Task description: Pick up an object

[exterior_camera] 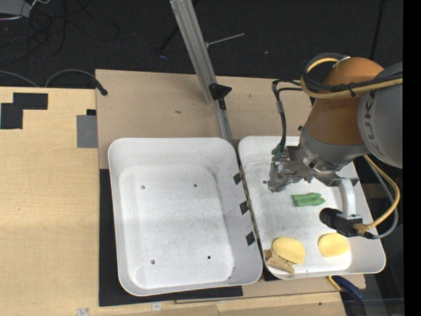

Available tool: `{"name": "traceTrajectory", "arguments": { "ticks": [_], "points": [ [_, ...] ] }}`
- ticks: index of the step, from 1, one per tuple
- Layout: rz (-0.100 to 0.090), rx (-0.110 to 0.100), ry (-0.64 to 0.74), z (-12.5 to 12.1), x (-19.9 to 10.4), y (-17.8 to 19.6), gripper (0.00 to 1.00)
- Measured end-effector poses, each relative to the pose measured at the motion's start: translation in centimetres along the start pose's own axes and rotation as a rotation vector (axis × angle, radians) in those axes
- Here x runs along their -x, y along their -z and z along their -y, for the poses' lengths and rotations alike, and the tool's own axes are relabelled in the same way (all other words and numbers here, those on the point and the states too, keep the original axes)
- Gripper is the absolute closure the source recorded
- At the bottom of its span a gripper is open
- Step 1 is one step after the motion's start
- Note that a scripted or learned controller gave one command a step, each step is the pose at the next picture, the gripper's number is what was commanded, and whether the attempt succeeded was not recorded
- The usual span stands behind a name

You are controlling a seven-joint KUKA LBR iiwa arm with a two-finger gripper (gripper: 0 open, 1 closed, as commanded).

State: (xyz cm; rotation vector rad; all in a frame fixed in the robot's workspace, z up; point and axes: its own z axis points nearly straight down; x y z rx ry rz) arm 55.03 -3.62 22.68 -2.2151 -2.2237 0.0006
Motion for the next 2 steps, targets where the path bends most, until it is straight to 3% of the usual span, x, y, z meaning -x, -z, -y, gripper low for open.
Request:
{"name": "traceTrajectory", "arguments": {
  "ticks": [2],
  "points": [
    [0.0,0.0,0.001,-2.5,-10.6,-0.9,1.0]
  ]
}}
